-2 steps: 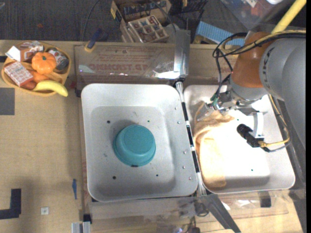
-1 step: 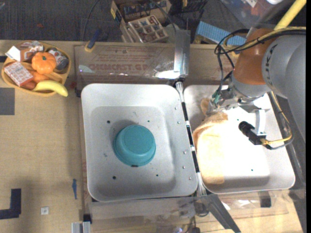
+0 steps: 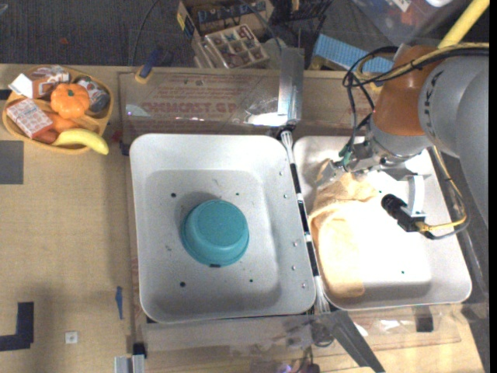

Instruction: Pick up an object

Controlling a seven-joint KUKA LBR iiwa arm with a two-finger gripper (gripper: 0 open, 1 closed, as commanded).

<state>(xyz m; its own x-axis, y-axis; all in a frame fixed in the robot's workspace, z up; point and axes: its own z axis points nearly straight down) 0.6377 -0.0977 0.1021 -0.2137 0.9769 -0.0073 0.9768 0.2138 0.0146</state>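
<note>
We keep gripper [image 3: 347, 164] low over cloth [image 3: 342, 231] in right bin [image 3: 450, 282]; we cannot tell its state; pinch raised fold, lift straight.

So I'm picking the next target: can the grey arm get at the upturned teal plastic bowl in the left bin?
Probably yes. The upturned teal plastic bowl sits alone in the left white bin with nothing over it; the gripper is over the right bin.
</note>
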